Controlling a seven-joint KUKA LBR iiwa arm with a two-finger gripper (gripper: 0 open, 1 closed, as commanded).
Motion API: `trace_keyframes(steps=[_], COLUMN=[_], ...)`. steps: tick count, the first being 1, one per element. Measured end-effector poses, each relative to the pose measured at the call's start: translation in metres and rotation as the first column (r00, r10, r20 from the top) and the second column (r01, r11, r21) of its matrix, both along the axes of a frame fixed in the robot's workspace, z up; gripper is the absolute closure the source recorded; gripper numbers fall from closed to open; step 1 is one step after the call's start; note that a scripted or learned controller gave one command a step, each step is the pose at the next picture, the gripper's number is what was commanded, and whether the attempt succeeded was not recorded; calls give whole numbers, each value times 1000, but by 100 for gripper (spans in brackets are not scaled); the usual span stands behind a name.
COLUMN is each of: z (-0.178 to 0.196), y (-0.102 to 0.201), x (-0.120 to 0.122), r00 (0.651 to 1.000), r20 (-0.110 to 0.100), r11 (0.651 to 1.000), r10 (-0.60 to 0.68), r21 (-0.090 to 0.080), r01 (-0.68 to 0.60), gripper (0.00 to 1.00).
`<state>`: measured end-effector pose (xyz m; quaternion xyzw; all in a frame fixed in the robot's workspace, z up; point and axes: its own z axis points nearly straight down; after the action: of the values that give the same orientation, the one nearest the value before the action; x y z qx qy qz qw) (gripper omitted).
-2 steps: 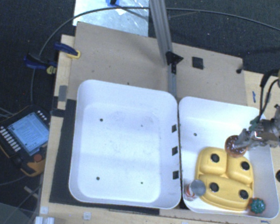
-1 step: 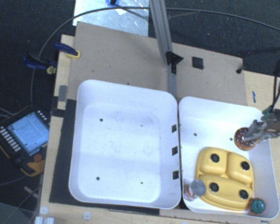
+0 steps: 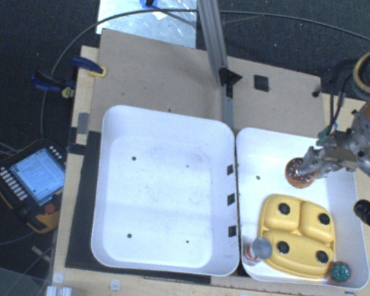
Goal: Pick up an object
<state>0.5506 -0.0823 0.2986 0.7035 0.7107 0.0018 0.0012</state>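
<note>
A: Right at the front of the right bin (image 3: 365, 239) you can see a small teal ball (image 3: 340, 272) in the corner; beside it sits a big yellow block (image 3: 296, 236) with four bumps and dark dots; a little grey and orange thing (image 3: 257, 249) rests at the block's left end, near the wall between the bins.

B: And where should you look for the arm?

A: Look further back in the same bin; the gripper (image 3: 312, 164) is low, right over a round brown thing (image 3: 299, 172) with speckles; that looks like the thing you are going for.

B: Has it got hold of it?

A: You cannot tell; the metal tips hide the top of the brown thing, so whether they are apart or pinched is not clear.

B: So how do you do this bit well?

A: Keep the tips one on each side of the brown thing; go straight down; squeeze gently; then lift slowly, because a round thing may roll away; stay off the back wall.

B: And the left bin (image 3: 158, 188)?

A: Leave it alone.
</note>
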Motion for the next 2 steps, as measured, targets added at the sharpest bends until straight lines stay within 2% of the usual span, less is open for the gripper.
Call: trace_keyframes(steps=[1, 2], z=[-26, -32], y=[49, 94], x=[18, 45], r00=[1000, 1000], r20=[-3, -1], r11=[1000, 1000], r10=[0, -1], r21=[0, 0], r01=[0, 1], gripper=[100, 100])
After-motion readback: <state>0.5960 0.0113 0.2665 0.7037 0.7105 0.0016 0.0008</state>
